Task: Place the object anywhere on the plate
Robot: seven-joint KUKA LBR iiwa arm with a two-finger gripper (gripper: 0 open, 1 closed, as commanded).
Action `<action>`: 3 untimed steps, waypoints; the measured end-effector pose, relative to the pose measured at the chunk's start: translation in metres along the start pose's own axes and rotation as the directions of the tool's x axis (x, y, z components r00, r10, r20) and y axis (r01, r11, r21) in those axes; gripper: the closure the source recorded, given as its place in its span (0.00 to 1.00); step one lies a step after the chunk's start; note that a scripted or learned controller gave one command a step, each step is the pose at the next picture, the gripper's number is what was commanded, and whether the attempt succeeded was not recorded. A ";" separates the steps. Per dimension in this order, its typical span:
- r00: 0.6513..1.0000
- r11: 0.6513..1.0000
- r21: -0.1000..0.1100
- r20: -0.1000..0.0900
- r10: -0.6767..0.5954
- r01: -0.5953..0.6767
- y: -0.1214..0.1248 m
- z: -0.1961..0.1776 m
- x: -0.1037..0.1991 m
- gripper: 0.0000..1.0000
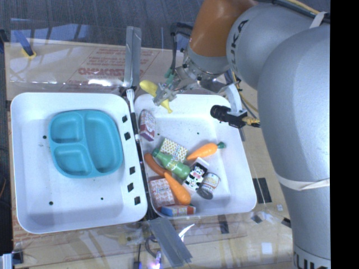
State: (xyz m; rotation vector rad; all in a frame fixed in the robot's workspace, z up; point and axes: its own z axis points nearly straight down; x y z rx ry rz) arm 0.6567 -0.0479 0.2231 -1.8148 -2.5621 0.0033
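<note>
A light blue divided plate [85, 142] lies in the left bin [33, 206]. My gripper [165, 96] hangs over the far left corner of the right bin [238, 172], close to the divider between the bins. A yellow banana-shaped toy [149, 87] sits between its fingers, sticking out to the left, with a yellow tip below them. The gripper is shut on it, and the toy is lifted off the bin floor. The plate is well to the left of and nearer than the gripper.
In the right bin lie several toy foods: a small carton [147, 124], a green bottle [173, 165], two carrots [203, 151], a cow-print box [196, 176], a can [208, 185] and snack boxes [161, 191]. The arm's bulk covers the right side.
</note>
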 end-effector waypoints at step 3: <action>0.998 0.998 0.002 0.000 -0.069 0.069 0.024 0.031 0.069 0.00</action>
